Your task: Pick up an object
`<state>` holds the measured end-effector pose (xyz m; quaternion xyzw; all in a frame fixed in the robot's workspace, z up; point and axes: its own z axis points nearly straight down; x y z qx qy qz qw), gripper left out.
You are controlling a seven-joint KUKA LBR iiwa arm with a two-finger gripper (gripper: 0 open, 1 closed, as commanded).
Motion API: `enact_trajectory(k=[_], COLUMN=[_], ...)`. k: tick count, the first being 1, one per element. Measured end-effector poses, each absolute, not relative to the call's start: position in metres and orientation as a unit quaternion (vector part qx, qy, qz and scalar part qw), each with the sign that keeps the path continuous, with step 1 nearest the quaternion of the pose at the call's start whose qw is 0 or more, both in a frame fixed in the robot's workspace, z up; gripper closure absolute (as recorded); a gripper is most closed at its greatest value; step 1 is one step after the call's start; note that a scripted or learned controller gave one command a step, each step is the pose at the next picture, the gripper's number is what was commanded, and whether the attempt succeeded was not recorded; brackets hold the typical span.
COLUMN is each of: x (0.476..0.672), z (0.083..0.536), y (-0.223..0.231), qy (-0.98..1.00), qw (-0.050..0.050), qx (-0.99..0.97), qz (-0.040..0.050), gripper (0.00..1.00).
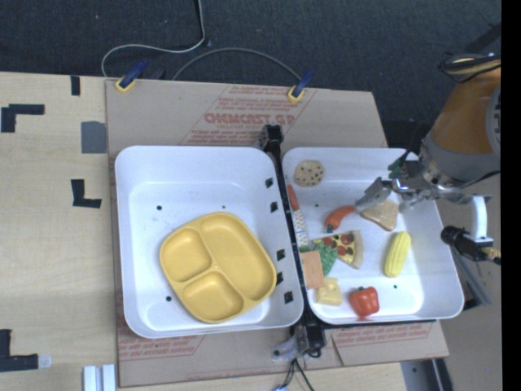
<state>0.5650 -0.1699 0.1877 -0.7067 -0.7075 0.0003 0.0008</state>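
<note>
Two shallow white bins are seen side by side on the bench. In the left bin (138,186) one yellow divided tray (216,265) with three compartments is laid, tilted across the floor. In the right bin (423,296) a set of toy foods is scattered: one cookie (308,172) near the back left corner, one orange-red carrot-like piece (339,216) towards the middle, one pizza slice (345,248) just below it, one corn cob (396,253) to the right of the slice, one red pepper (365,300) near the front wall, one small yellow cheese block (330,292) beside the pepper, and one tan bread-like wedge (382,213) above the corn.

The gripper (381,194) is reached in from the right and is placed low over the right bin, directly at the tan wedge. Whether the claw is apart or together cannot be told, since the metal parts are blurred against the wedge. The grey arm (464,129) with its orange band is seen above the bin's right rim.
</note>
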Motion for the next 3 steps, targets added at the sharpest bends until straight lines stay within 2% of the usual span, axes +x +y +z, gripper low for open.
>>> enact_trajectory(k=[1,2,3], x=[0.587,0.593,0.594], z=[0.103,0.084,0.095], y=[-0.130,-0.116,-0.116], qy=[-0.709,-0.708,-0.708], qw=[0.003,0.000,-0.001], qx=[-0.706,-0.706,-0.707], qz=[0.0018,0.0012,-0.0002], gripper=[0.00,0.00,1.00])
